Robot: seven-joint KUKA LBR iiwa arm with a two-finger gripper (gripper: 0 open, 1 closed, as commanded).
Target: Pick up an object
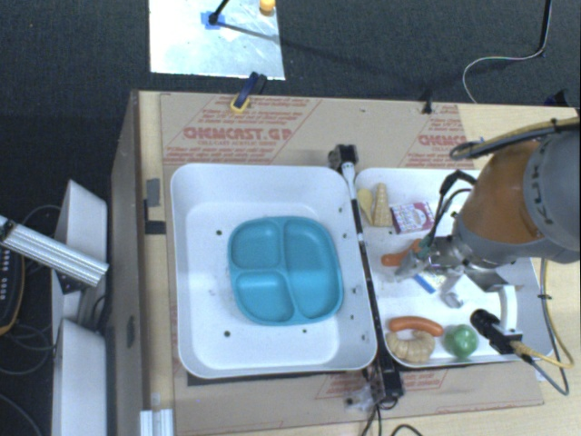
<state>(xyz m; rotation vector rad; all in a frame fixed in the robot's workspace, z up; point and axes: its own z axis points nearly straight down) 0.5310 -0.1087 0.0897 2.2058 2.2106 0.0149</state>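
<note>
- Carrot: the likeliest target, an orange piece lying in the right bin, touching or just beside the gripper; whether it sits between the fingers you cannot tell.
- Gripper: it hangs low over the middle of the right bin, with the arm reaching in from the right; you cannot tell whether the fingers are wide or narrow, as the wrist covers them.
- Crowding: you see a blue piece just under the gripper, a pink packet and a pale corn cob farther back; any of these may be nudged.
- Near edge: a sausage, a tan pastry and a green ball lie well apart from the gripper.
- Left bin: it holds a blue divided plate, out of the way.
</note>
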